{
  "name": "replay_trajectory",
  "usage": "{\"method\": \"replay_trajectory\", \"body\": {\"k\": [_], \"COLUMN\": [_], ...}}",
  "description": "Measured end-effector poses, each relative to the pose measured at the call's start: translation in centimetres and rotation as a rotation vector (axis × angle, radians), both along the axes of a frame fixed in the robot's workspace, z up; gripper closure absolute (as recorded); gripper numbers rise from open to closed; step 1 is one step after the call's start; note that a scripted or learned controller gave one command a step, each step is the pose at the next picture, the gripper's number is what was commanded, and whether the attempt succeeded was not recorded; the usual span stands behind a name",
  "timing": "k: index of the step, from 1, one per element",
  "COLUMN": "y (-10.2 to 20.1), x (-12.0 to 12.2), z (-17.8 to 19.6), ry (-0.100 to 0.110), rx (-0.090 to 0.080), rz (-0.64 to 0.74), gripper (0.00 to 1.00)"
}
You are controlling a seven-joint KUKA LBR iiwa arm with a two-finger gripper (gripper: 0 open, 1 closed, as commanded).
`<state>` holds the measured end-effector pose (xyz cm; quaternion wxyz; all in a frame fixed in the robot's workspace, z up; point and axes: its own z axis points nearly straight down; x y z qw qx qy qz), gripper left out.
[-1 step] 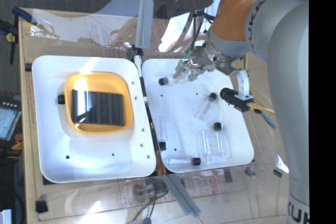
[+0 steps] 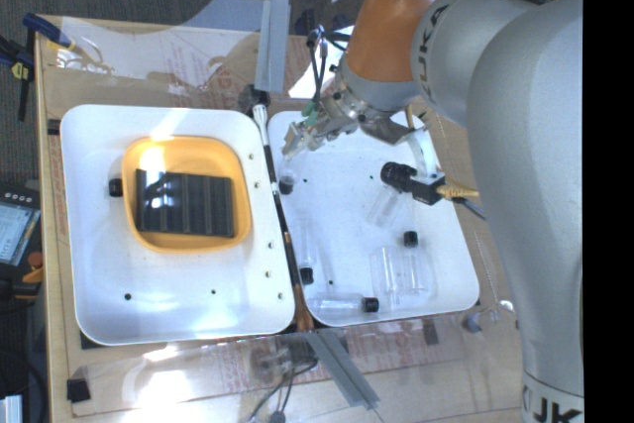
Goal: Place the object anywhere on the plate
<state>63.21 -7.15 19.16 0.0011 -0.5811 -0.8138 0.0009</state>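
Gripper (image 2: 302, 136), grip state unreadable, hovers at the right bin's (image 2: 451, 297) upper-left corner, yellow plate (image 2: 188, 158) lying to its left.

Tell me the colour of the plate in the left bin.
Yellow-orange, with a dark ribbed block lying on it; the plate shows in the camera view.
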Motion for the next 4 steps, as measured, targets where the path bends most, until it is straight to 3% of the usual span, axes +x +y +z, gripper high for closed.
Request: {"method": "replay_trajectory", "body": {"k": [1,2,3,4], "y": [0.0,0.0,1.4,1.4], "x": [0.0,0.1,-3.1,-3.1], "z": [0.0,1.0,-0.1,-0.1], "ry": [0.000,0.000,0.003,0.002], "rx": [0.000,0.000,0.001,0.001], "rz": [0.000,0.002,0.242,0.242], "gripper": [0.00,1.00,1.00,0.00]}}
